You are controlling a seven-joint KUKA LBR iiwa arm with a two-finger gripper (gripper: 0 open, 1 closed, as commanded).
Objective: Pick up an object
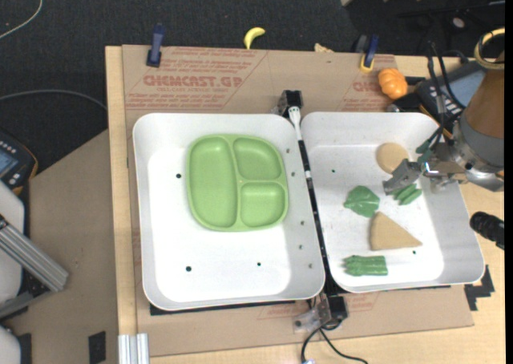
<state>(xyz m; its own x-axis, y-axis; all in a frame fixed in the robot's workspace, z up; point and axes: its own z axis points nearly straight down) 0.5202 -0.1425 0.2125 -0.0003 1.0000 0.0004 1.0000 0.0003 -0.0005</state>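
Hangs low in the right bin [458, 268], the gripper [410, 176], reaching in from the right on the arm [489, 118]. Sits just above a small green piece [409, 195], touching it or nearly so; cannot say which. Open or closed: impossible to tell from this slant, and nothing plainly shows as held. Looks like the approach or closing step of a pick, with the lift not yet done.

Lies between a tan disc [391, 154] behind and a tan wedge [390, 234] in front, that green piece, with a green leaf [361, 200] just beside to the left. Probably chosen for lying nearest the arm's side and a little apart from its neighbours. Tight company all the same: risks nudging the disc or the leaf on the way down, or pinching at an edge and slipping off so thin a target.

Rests well apart near the front wall, a green bundle [365, 265], out of the way.

Holds a green divided plate [237, 182] flat near its middle, the left bin [160, 262]; likely a drop place, well clear of the reach.
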